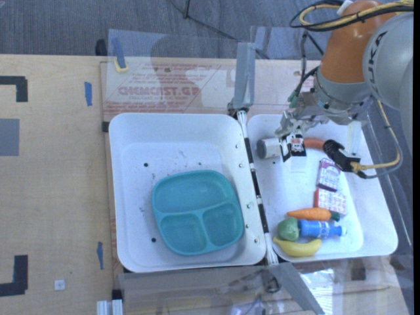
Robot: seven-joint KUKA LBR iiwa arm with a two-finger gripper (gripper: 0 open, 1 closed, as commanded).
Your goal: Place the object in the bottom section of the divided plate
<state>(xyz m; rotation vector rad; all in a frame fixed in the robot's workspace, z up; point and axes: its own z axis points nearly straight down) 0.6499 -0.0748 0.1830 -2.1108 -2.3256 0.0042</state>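
The wooden bench [52, 176] is the broadest thing, pale and flat; the arm [367, 51], grey metal with an orange band, reaches in from the right; the two white bins sit side by side, shallow, smooth plastic with rounded corners. The left bin [131, 136] bears the divided plate [195, 195], teal, matte, a rounded rectangle lying slightly askew, with one wide compartment toward the far side and two small ones toward the near side; none holds anything yet, and which of the near pair counts as the bottom section cannot be told. The right bin [374, 222] carries the loose items; the gripper [291, 138] hangs over its far left corner, and whether the pincer is spread or closed cannot be told from this slant. Just beside the gripper lies a grey cylinder [266, 147], on its side, close to the bin's wall; it is probably the object meant, though nothing is seen held. It looks stiff, light and smooth, so it should not crush but may roll or slip; a hold across its round body at mid-length seems soundest, the near wall leaving little room. Well apart, at the near end, a yellow banana [298, 247], a blue bottle [320, 229], a carrot [308, 213] and a green ball [287, 228] cluster together, touching.
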